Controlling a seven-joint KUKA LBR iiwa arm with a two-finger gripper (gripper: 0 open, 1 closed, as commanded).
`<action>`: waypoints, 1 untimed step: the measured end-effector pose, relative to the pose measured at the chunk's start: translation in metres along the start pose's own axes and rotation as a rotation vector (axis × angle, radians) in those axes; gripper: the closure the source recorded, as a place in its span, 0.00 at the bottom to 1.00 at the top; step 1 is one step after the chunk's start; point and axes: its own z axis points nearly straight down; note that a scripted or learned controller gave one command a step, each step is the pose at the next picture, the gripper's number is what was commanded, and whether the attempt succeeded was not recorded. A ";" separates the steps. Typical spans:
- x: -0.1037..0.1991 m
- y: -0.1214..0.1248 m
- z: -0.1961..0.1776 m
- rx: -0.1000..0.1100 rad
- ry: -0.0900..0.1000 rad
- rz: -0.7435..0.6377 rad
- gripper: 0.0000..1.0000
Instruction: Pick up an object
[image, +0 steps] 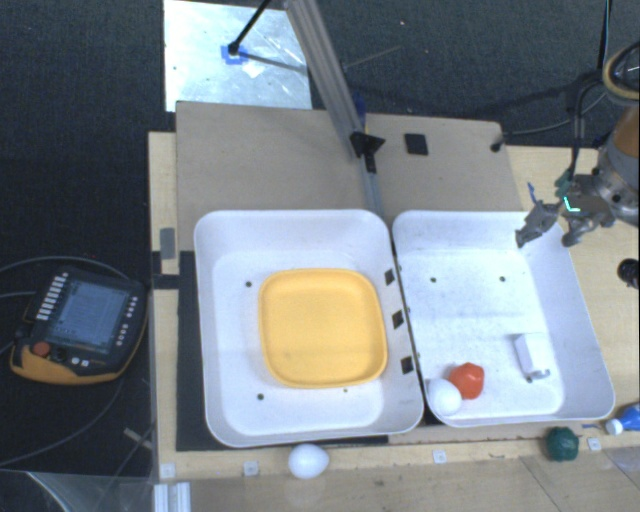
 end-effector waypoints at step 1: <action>0.000 0.000 0.000 0.000 0.000 0.000 0.00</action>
